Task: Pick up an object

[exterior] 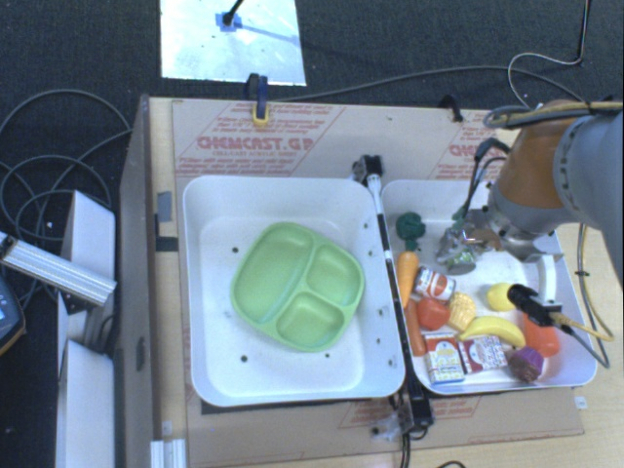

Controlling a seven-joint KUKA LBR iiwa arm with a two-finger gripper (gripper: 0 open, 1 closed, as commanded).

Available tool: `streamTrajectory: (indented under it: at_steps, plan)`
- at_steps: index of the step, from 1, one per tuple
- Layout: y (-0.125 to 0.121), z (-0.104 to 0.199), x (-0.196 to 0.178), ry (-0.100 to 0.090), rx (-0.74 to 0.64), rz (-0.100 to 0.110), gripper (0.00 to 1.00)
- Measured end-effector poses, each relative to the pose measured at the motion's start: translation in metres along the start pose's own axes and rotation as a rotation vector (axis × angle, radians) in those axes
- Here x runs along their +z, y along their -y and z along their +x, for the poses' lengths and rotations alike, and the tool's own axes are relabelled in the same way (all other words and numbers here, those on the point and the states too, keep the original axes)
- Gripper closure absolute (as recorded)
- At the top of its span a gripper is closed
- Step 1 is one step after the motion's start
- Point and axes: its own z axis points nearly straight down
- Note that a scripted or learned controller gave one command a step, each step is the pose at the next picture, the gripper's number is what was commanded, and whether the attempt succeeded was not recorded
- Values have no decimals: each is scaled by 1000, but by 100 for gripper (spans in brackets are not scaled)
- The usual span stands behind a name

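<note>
One reach is under way: your gripper point(460, 247) hangs beside the carrot point(408, 264); I cannot tell its fingers' state, so lower and grip next.

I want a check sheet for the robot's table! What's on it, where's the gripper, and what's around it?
Surface: brown bench bearing two white bins, left bin and right bin.
Job's things: right bin holds toy food: banana, carrot, corn, tomato, purple piece, small can, dark green piece, two small cartons.
Clutter: green divided plate in the left bin.
Gripper: gripper low over the right bin's upper part; whether it holds anything cannot be told.
Cables: black cables on the floor at left; yellow and black wires by the arm.
Surroundings: dark carpet, silvery sheet behind the bench.
</note>
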Motion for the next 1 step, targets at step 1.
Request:
streamTrajectory:
  at_steps: [1]
  plan:
    - [-11, 74, -91, -1, 0, -1, 100]
